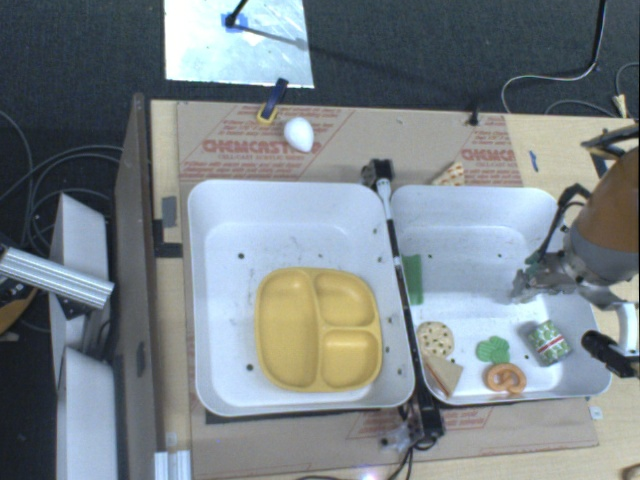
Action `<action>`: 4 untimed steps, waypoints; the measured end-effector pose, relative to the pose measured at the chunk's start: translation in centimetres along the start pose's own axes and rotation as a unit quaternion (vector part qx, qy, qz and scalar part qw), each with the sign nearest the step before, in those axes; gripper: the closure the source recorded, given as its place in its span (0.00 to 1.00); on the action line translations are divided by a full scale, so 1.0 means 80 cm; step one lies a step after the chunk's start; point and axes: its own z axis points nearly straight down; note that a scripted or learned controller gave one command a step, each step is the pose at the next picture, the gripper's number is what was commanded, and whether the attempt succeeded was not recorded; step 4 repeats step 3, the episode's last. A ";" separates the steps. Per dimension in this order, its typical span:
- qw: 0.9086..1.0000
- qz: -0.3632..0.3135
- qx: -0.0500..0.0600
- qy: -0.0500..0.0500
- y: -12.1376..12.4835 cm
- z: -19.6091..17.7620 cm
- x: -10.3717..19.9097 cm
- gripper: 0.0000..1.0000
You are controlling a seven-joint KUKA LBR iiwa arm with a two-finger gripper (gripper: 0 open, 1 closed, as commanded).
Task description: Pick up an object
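Note:
The right bin holds several small items along its near side: a round cookie, a tan sandwich wedge, a green leafy piece, an orange pretzel and a small green-and-white can. A green block lies against the bin's left wall. My gripper hangs low over the right side of this bin, just up and left of the can, with nothing visibly in it. The grey arm comes in from the right.
The left bin carries a yellow divided plate. On the cardboard behind the bins lie a white egg, a small yellow-and-blue item and a cracker-like piece. Cables trail at the far right.

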 end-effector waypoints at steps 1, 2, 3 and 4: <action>1.000 0.000 0.000 0.000 0.000 0.001 0.000 0.00; 1.000 0.004 0.003 0.001 -0.070 0.014 0.000 0.00; 1.000 -0.003 -0.005 -0.001 0.029 -0.078 0.048 0.00; 1.000 -0.003 -0.005 -0.001 0.029 -0.078 0.048 0.00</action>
